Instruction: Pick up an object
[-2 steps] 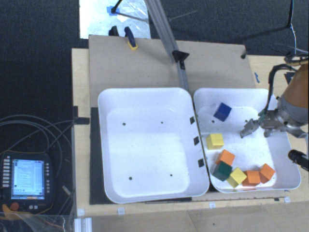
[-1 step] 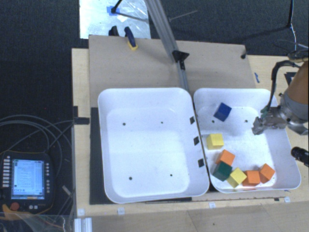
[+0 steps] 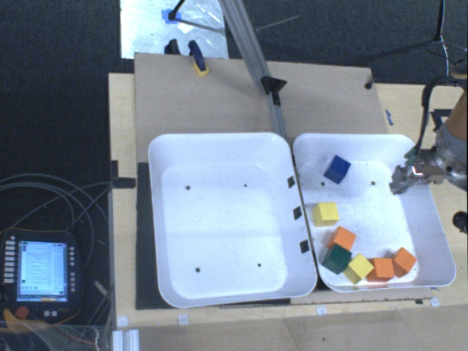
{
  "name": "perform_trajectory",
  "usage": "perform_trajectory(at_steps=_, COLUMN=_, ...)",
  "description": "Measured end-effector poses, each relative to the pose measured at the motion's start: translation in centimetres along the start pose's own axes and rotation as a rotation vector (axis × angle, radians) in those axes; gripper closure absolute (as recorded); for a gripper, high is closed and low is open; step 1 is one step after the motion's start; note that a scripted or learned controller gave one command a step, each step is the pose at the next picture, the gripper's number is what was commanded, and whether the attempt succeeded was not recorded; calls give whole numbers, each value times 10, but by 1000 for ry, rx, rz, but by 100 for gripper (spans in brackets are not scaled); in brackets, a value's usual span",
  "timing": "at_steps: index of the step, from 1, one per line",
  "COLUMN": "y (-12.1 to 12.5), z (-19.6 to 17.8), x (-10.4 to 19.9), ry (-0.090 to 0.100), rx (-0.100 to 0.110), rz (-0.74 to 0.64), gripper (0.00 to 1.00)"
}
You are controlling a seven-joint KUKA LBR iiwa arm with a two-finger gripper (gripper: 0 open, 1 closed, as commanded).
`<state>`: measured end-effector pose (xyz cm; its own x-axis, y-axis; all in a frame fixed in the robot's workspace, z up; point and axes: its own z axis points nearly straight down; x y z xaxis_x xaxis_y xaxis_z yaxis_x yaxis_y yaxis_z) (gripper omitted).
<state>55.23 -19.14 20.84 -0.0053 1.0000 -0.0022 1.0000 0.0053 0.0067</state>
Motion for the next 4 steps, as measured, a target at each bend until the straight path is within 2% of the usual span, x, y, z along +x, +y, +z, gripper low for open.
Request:
perform_trajectory(at_steps=1, y=1, z=7, x=0, ry=1, rx=4, rz=0, gripper=100)
perform_trajectory(at_steps=2, y=1, z=7, x=60, ry=5, rx=6, rz=-6, gripper=100)
perform_trajectory(at_steps=3, y=-11, z=-1, x=109, ry=5, rx=5, rz=-5, gripper=100)
perform_trajectory(at_steps=4, y=-2, z=-8, x=168, ry=5, rx=4, rz=-7, gripper=100)
